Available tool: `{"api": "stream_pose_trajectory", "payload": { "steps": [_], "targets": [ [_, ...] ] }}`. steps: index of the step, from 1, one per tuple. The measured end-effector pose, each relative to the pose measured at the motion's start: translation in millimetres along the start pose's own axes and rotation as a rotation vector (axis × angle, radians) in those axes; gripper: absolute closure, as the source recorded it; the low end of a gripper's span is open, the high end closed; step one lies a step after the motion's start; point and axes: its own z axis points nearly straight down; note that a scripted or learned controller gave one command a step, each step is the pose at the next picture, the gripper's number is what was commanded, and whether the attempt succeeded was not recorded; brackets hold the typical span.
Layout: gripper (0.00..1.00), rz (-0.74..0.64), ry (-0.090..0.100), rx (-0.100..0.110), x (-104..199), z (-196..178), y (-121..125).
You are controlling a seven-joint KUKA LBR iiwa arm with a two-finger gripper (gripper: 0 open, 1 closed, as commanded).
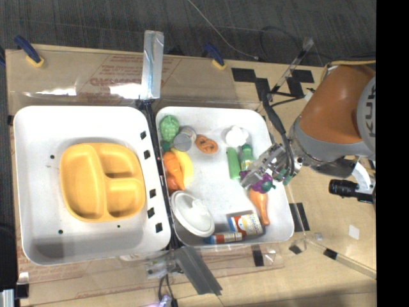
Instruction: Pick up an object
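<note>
My tool (pixel 267 171) hangs over the purple toy (pixel 261 183) in the right bin (pixel 276 133), grip state unclear, so I should centre before descending.

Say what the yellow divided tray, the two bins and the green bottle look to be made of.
Yellow divided tray: likely moulded plastic, smooth with soft sheen and rounded compartment edges. Left bin and right bin: probably thin white plastic, glossy with rounded corners. Green bottle: seemingly plastic, evenly coloured and slightly shiny.

Pincer (pixel 265 171) fingers blurred, grip unclear.
</note>
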Motion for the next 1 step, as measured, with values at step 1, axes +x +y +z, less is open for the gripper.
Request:
{"api": "stream_pose_trajectory", "payload": {
  "steps": [1],
  "targets": [
    [1.0,-0.103,0.013,0.006,64.2,-6.2,33.2]
  ]
}}
